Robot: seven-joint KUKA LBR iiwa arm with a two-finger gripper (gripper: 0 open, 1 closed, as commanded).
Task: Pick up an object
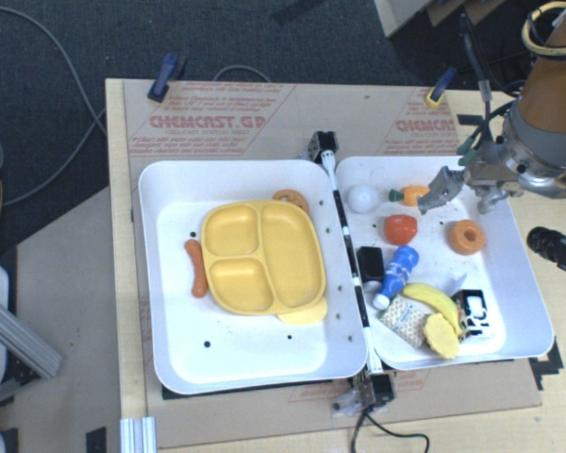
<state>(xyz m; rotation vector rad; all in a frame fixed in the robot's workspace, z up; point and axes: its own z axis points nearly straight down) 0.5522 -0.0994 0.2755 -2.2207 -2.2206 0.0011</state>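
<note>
Camera view looks down at a slant on two white bins set side by side on a brown board. The left bin (160, 253) holds a yellow divided plate (262, 256) with three compartments; an orange sausage-shaped toy (197, 268) lies just beside the plate's left edge, and a brown ring-shaped thing (290, 198) peeks out from behind its far rim. The arm (547, 111) reaches in from the right, and its gripper (443, 192) hangs over the far part of the right bin (519, 281), just beside a small orange piece (413, 195); nothing can be seen between its tips, and whether they are apart or together I cannot tell at this size. In that bin lie a white ball (362, 197), a red tomato-like toy (400, 227), an orange doughnut (466, 237), a blue bottle (397, 272) with a white cap, a black block (370, 262) against the bin's left wall, a banana (434, 300), a speckled packet (406, 321) touching the banana, and a black-and-white item (473, 311) (too small to make out) near the front right. The doughnut sits apart from the rest.
</note>
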